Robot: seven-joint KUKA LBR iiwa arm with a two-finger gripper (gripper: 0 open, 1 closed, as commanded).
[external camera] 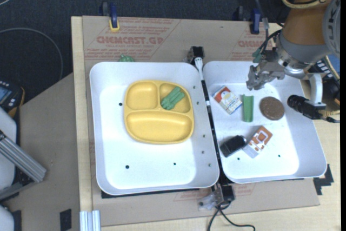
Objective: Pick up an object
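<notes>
Hovering gripper, green bar (upright, slim)

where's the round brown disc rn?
In the camera view, the round brown disc lies in the right white bin, just right of the upright green stick and below the gripper.

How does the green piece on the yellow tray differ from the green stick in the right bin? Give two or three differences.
The green piece is lumpy and irregular; the green stick is straight and slim. The piece lies at a slant in a compartment of the yellow tray; the stick lies nearly upright in the picture, on the floor of the right bin. Both are green and small, and neither is gripped.
</notes>
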